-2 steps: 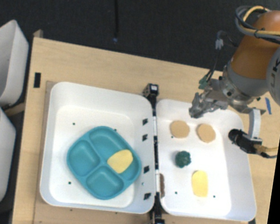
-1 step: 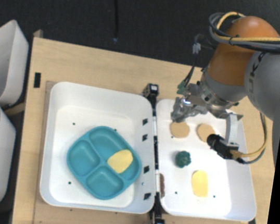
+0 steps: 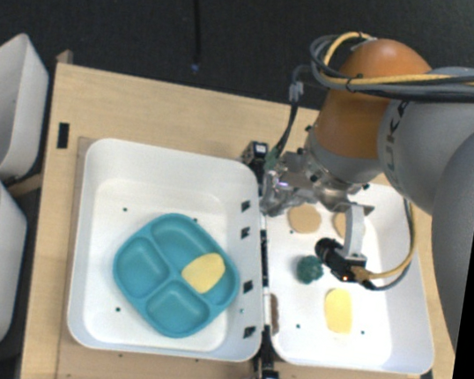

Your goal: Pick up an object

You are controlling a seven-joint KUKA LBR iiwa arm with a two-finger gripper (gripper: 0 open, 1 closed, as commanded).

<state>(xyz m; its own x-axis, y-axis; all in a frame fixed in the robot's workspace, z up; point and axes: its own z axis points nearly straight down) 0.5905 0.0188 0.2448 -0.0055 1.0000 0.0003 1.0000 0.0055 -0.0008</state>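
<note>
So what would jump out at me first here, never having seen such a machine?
The grey arm with its orange band reaches over the right bin, its end effector low by a tan disc, with a teal lump and a yellow oval nearer the front. In the left bin, a blue divided plate carries a yellow piece.

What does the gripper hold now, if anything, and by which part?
It cannot be told. The gripper sits close above a flat round tan piece in the right white bin, but no hold is visible.
</note>
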